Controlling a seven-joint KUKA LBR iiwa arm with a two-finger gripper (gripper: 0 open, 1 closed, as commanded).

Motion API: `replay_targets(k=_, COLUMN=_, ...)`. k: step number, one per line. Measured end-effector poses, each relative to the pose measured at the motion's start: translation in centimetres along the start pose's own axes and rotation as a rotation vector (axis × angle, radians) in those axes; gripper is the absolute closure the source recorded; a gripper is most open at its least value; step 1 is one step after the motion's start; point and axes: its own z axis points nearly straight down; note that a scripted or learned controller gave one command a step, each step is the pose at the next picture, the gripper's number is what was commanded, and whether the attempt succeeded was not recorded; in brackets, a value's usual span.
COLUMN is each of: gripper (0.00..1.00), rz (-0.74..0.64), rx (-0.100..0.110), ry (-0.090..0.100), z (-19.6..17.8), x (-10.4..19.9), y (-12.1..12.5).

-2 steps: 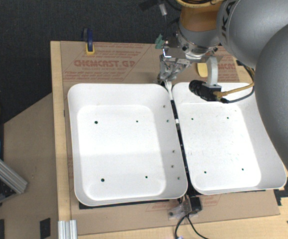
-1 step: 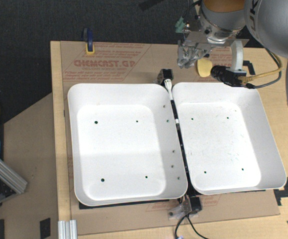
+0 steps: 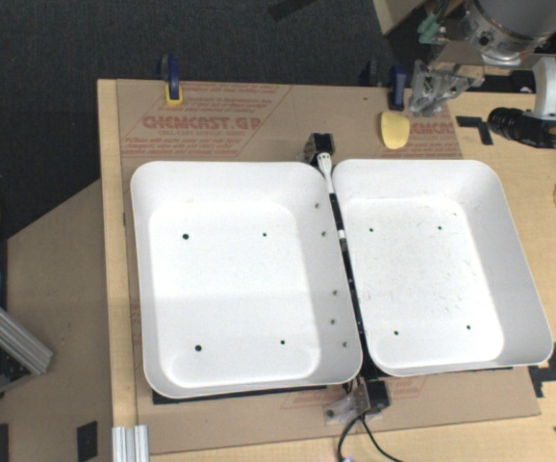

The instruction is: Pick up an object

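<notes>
you are looking at two white bins sitting side by side on a cardboard sheet — the left bin (image 3: 230, 277) and the right bin (image 3: 442, 268) are touching along a black strip down the middle, which is probably holding them square for the arm. both are showing bare floors with a few dark dots each.

the one loose thing you are after, a small yellow object (image 3: 394, 129), is lying outside the bins on the cardboard, just beyond the right bin's far rim. the gripper (image 3: 432, 99) is hanging just beside it, to its right, at the top of the view; how the gripper is set is something you cannot tell from here, and nothing is showing in it.

counting: two bins, one yellow object, one gripper, and two blue clamps — one (image 3: 171, 77) at the far left, one (image 3: 398, 85) by the gripper — pinning the sheet.
</notes>
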Motion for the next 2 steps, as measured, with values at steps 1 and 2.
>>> replay_targets(k=1, gripper=1.0, rz=-0.013, rx=0.016, ry=0.006, z=7.9, x=7.1, y=-0.3)
replay_targets(k=2, gripper=1.0, rz=-0.009, rx=0.005, ry=0.004, z=5.2, x=7.5, y=-1.4)
